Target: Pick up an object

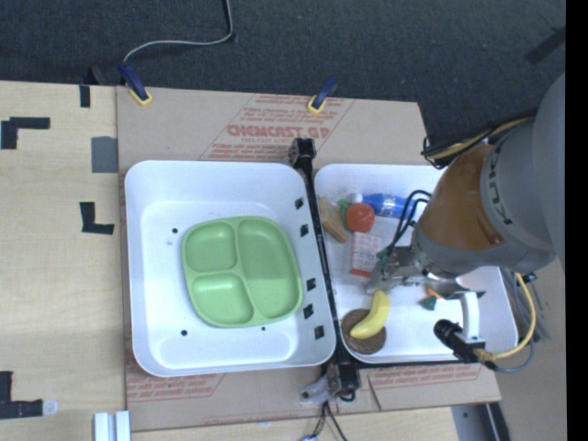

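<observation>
The arm [496, 205], grey with an orange band above the wrist, rises closest to the lens and reaches in over the right bin [501, 324] from the right edge of the surface [55, 246]. Its bulk covers much of that bin's right half. The gripper [390, 274] sits low at the middle of the right bin, just above the banana [372, 316]; whether its fingers are apart or together cannot be told from this angle, and nothing is seen between them.

The banana, yellow and curved, lies near the front edge of the right bin, its lower end resting on a brown round object [364, 333] at the bin's front-left corner. Toward the back-left part of the same bin sits a red ball-like item [360, 216], with a blue and white bottle [384, 205] just beside it on the right and a tan piece [333, 220] beside it on the left. A flat white and red packet [364, 251] lies between the red item and the gripper.

The left bin [152, 191] holds a green divided plate [243, 270] with three compartments, lying flat near the bin's middle. A black divider [315, 246] runs between the two bins. Both bins rest on a cardboard sheet [266, 127] clipped at its back edge by two yellow and blue clamps [136, 87].
</observation>
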You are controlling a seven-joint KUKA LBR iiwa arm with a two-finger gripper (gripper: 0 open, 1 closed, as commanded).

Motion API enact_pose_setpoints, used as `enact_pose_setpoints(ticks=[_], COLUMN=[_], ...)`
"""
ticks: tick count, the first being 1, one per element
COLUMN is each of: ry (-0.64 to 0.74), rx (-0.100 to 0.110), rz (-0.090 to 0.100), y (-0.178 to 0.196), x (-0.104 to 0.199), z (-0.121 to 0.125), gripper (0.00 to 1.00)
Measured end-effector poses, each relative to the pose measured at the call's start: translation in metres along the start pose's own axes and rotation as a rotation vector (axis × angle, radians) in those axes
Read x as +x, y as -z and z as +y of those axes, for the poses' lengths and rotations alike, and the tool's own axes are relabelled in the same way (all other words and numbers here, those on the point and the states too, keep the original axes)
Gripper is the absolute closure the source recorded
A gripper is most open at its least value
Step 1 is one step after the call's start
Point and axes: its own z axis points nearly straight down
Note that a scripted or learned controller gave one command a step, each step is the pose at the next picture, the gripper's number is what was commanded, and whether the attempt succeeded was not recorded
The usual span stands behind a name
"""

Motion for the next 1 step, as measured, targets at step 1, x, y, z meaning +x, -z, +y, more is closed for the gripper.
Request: enact_pose_setpoints(ticks=[1], ry=[0.003], rx=[0.007], rz=[0.005], y=[0.0885], x=[0.1168], z=[0.0019], gripper=[1.00])
